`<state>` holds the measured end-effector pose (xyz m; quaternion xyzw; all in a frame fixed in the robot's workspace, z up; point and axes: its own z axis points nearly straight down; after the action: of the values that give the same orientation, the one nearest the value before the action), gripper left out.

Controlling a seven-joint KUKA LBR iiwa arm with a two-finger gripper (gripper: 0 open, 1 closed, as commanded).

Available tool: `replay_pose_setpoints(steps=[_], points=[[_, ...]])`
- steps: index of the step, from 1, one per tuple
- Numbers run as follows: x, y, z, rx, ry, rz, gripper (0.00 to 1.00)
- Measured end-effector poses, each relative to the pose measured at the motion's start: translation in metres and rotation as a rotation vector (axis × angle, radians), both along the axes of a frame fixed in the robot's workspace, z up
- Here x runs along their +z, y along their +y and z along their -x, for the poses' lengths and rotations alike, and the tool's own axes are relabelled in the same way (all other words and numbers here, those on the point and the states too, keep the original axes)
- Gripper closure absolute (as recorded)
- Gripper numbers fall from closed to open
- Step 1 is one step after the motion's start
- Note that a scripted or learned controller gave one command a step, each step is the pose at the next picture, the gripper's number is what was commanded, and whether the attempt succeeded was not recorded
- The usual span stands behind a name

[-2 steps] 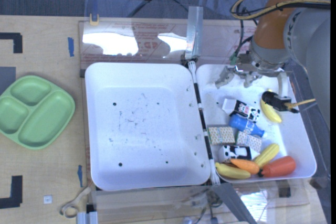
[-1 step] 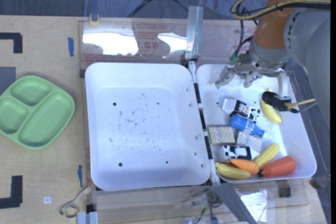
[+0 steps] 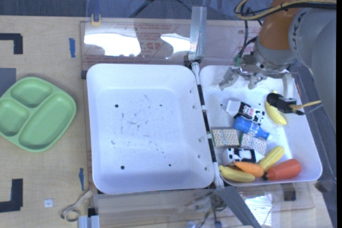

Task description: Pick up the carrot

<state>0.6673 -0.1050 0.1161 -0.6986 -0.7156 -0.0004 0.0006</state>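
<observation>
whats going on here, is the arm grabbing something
Not yet. The grey arm reaches in from the right, and its claw hangs open over the far end of the right bin with nothing between its fingers. The carrot it is meant to pick up lies at the near end of that bin, between a banana and a larger orange-red vegetable, well apart from the claw. The left bin and a green divided plate sit untouched.

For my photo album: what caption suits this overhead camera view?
Gripper hovers over the right bin's far end; carrot lies at its near edge.
</observation>
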Motion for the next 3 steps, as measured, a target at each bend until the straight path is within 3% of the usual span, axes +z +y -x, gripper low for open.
replay_pose_setpoints(steps=[1,2,3], points=[[0.0,0.0,0.0,0.0,0.0,0.0,0.0],[0.046,-0.013,-0.001,0.053,-0.005,0.002,0.0],[-0.03,0.008,0.001,0.265,0.001,0.001,0.0]])
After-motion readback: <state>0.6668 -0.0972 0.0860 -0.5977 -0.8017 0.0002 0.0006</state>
